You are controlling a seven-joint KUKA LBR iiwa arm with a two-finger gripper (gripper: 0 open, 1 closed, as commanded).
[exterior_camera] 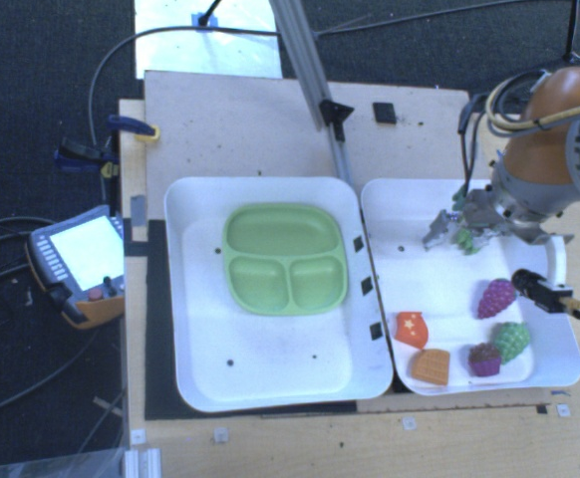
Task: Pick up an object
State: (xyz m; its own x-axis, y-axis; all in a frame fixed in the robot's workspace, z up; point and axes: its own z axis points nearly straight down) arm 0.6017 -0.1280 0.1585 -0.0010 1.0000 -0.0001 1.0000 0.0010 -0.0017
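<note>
My gripper [456, 235] hangs over the back of the right bin [400, 217], on the grey arm with the orange band that comes in from the right. A small green object [465, 237] shows between its fingers, and the gripper is shut on it. Loose toy foods lie toward the front of that bin: a purple grape bunch [496, 298], a green grape bunch [511, 340], a small dark purple piece [484, 359], an orange wedge [431, 366] and a red-orange piece [411, 328].
The left bin [195, 297] holds a green divided plate [285, 259]. A ridge separates the two bins. A grey pole [305, 48] slants across the bench behind them. A handheld pendant [79, 265] lies off the bench at left.
</note>
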